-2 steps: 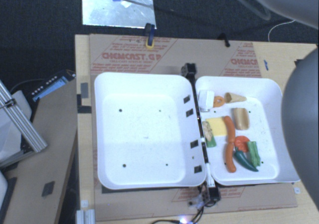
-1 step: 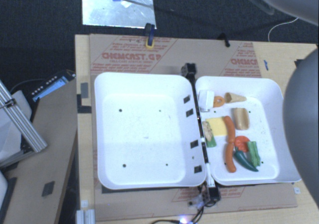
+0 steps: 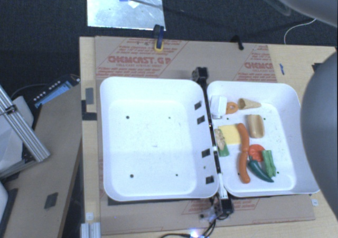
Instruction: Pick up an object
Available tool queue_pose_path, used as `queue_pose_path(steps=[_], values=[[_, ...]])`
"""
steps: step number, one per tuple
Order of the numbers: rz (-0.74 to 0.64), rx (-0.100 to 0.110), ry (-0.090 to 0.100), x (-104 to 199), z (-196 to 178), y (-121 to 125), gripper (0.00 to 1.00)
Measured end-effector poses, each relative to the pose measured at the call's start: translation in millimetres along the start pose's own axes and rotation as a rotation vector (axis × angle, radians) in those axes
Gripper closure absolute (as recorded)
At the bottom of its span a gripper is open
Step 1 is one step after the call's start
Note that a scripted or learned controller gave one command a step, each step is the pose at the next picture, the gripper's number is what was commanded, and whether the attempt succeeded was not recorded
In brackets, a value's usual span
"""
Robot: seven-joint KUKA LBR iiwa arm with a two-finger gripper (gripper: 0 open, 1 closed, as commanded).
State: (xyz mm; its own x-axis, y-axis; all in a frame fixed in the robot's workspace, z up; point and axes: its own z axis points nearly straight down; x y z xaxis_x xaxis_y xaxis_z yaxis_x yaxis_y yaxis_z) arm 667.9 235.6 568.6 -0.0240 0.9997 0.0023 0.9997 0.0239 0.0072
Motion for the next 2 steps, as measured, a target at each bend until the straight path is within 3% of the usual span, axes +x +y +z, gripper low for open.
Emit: queue_pose_path(steps=[1, 2], values=[[-0.005, -0.003, 0.001, 0.4, -11.5, -0.1, 1.0], [-0.006, -0.002, 0.0, 0.4, -11.1, -0.1, 0.0]])
